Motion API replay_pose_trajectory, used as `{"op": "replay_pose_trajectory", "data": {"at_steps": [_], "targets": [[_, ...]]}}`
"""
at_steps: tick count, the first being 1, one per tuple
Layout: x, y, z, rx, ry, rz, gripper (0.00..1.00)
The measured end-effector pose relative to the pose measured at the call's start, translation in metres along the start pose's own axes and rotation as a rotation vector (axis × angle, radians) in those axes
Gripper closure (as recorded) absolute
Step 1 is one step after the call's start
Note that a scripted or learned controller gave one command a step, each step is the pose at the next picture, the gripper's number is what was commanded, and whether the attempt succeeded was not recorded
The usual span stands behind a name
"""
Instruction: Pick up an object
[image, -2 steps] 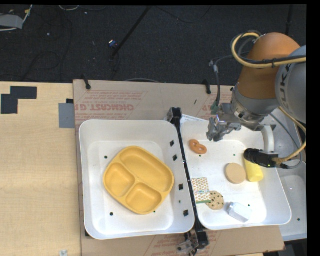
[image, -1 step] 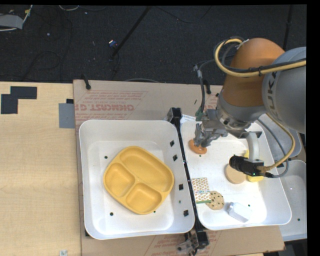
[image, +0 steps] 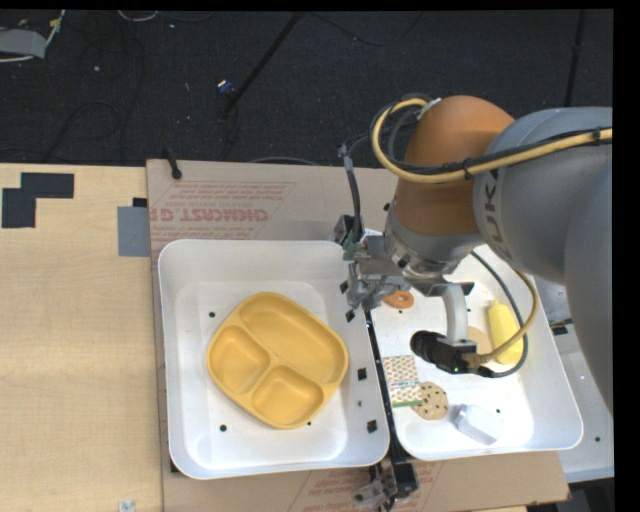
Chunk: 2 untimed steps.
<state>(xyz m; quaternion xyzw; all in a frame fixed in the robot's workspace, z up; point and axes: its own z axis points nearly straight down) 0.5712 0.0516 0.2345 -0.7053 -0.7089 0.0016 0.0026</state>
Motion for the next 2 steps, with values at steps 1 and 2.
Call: {"op": "replay_pose_trajectory", "data": {"at_steps": [1, 2], "targets": [[0.0536, -0.0074, 0.0149, 0.001, -0.001, 0.000, 1.00], [0.0597, -0.0086, 0.0149, 0.000, -0.001, 0.003, 1.00]]}}
